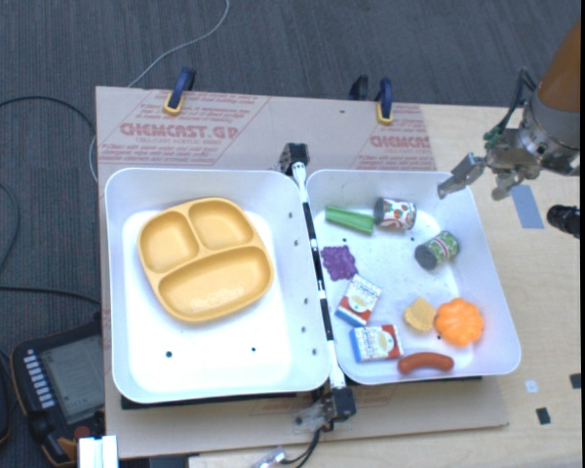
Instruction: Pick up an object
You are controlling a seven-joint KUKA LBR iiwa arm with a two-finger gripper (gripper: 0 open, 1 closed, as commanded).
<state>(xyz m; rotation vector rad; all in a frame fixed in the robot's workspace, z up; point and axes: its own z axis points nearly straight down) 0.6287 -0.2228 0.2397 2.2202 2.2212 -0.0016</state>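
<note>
Pumpkin [459,321] near right bin's [487,252] edge.

Single fixed camera, mounted above the bench [526,398], angled down at a slant; far enough back to take in both white bins whole, left bin [127,359] and right bin [492,291] side by side; bench edge, clamped board [263,125] and a margin of grey carpet [302,18] along top and left also in frame; arm [565,76] entering from right edge, upper corner; no tight close-up, small items in the bins legible by shape and colour.
</note>
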